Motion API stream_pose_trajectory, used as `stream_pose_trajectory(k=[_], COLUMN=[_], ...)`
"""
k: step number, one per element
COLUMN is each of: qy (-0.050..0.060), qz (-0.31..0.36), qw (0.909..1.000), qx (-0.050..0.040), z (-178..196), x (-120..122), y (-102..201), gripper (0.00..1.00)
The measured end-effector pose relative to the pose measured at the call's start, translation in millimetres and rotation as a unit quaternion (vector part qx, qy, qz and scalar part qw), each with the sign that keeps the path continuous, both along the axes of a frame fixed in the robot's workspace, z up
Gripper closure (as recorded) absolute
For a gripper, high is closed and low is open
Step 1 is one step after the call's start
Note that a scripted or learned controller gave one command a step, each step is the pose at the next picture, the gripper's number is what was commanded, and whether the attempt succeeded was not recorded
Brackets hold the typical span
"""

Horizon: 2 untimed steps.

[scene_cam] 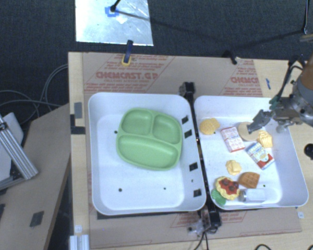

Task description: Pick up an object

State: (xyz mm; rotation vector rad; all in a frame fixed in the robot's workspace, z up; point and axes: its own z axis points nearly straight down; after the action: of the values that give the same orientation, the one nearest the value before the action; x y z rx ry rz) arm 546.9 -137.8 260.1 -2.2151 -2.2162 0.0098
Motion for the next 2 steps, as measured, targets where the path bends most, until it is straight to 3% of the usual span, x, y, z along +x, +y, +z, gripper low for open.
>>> stream_pose_trajectory(k=[1, 2], qy=[-0.006, -0.004], qz=[0.001, 0.0], qw=[1.0, 1.0], qx=[-0.0009, -0.0006], z=[6.2, -43.7], x=[2.1, 0.3], y=[0.3, -9.7], gripper=[0.0, 0.0])
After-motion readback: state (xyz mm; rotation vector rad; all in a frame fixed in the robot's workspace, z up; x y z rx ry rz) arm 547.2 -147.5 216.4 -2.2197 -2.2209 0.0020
